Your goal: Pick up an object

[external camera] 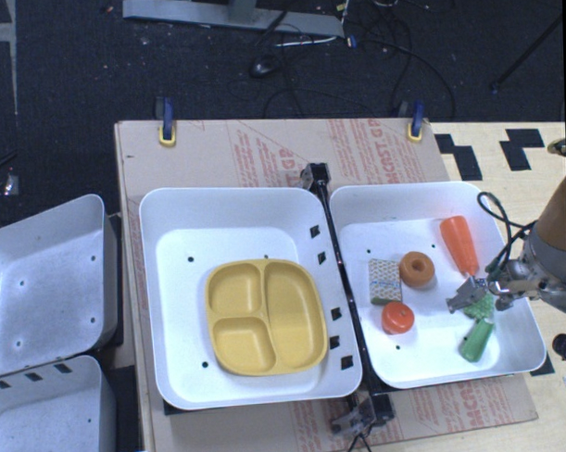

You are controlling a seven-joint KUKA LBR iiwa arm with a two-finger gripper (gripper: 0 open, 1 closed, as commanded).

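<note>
The right bin (421, 202) holds several small objects: an orange carrot-like piece (459, 244), a brown doughnut (417, 269), a grey checkered block (385, 279), a red tomato-like piece (397, 316) and a green bottle-shaped piece (475, 340). My gripper (473, 299) reaches in from the right, low over the bin floor just above the green piece and below the carrot. Its dark fingers sit by a small greenish bit, and I cannot tell whether anything is between them.
The left bin (171, 215) carries a yellow divided plate (266, 316). A black divider (335, 265) runs between the two bins. Blue-yellow clamps (167, 122) hold the board at the back. Grey trays (44, 275) lie to the left.
</note>
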